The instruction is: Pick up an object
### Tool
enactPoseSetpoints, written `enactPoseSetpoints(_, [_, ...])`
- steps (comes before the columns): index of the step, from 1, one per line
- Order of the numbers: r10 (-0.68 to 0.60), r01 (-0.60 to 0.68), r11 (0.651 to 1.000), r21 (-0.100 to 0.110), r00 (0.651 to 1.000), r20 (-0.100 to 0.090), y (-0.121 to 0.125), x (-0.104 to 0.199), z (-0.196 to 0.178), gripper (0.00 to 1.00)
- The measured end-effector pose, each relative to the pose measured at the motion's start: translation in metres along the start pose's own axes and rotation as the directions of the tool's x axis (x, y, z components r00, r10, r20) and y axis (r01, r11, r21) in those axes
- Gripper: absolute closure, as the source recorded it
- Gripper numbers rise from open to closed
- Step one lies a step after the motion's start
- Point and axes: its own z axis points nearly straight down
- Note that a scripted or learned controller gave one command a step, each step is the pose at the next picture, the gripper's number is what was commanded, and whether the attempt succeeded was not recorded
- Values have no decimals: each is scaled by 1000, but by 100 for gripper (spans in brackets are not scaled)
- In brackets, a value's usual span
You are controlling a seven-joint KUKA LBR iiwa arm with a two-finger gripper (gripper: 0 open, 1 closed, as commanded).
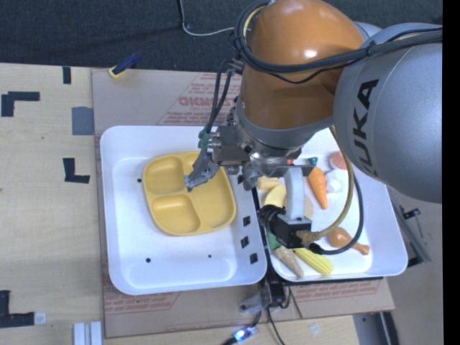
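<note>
Claw point(198, 177) is seen over the yellow divided plate point(188, 194) in the left bin point(129, 261); whether it is open or closed cannot be told. A toy carrot point(318, 186), corn cob point(315, 261) and other small toys are seen in the right bin point(384, 254).

Grey KUKA arm with glossy orange wrist band point(298, 42): enters from right, wrist angled downward; two-finger metal hand point(198, 178) extended toward lower left.
</note>
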Motion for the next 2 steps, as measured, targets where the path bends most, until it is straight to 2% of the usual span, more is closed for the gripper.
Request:
enactPoseSetpoints(1, [1,-1,1000,-1,1000,0,1,40,143,0])
enactPoseSetpoints(2, [3,-3,1000,-12,1000,-4,4,38,125,100])
